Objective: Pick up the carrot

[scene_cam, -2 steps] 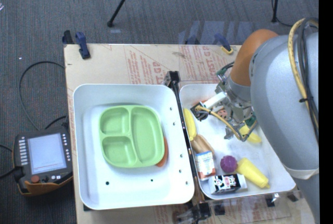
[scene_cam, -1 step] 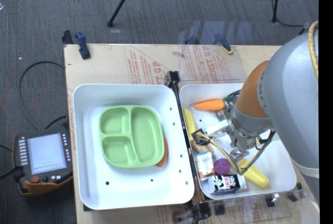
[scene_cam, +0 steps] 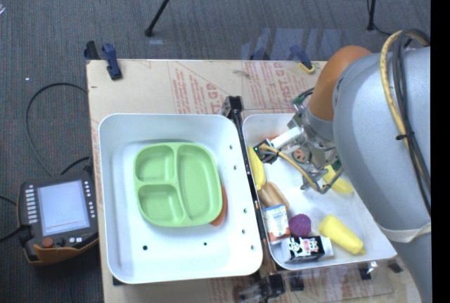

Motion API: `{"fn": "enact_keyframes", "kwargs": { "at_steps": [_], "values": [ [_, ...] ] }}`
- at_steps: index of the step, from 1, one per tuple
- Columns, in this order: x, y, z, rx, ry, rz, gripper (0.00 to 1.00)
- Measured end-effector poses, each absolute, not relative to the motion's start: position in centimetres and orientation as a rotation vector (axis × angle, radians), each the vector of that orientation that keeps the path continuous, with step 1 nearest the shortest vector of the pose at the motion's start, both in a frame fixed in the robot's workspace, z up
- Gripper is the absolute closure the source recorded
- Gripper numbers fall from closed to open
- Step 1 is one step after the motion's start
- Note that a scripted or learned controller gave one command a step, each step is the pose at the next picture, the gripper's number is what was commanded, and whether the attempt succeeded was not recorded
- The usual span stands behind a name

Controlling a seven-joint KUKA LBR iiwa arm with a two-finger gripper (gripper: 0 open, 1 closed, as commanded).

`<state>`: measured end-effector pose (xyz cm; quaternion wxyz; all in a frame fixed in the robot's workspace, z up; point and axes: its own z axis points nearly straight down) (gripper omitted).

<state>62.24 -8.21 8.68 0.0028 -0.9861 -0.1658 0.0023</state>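
Over in the left bin (scene_cam: pixel 116 224), the carrot (scene_cam: pixel 221 207) is peeking out from under the green plate's (scene_cam: pixel 176 182) right edge. The gripper (scene_cam: pixel 314 166) is hovering above the right bin (scene_cam: pixel 330 261), can't tell if it's clenched or released. I'm guessing it needs to cross over and come in low at that exposed edge.
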Motion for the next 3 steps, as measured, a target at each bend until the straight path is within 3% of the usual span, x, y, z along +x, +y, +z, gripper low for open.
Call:
{"fn": "enact_keyframes", "kwargs": {
  "at_steps": [1,2,3],
  "values": [
    [62.1,-8.1,9.5,-3.086,-0.527,0.018,1.0],
    [61.8,-6.7,22.5,-3.122,-0.325,-0.014,1.0],
    [60.2,2.7,21.6,-3.111,-0.365,0.008,1.0]
  ]
}}
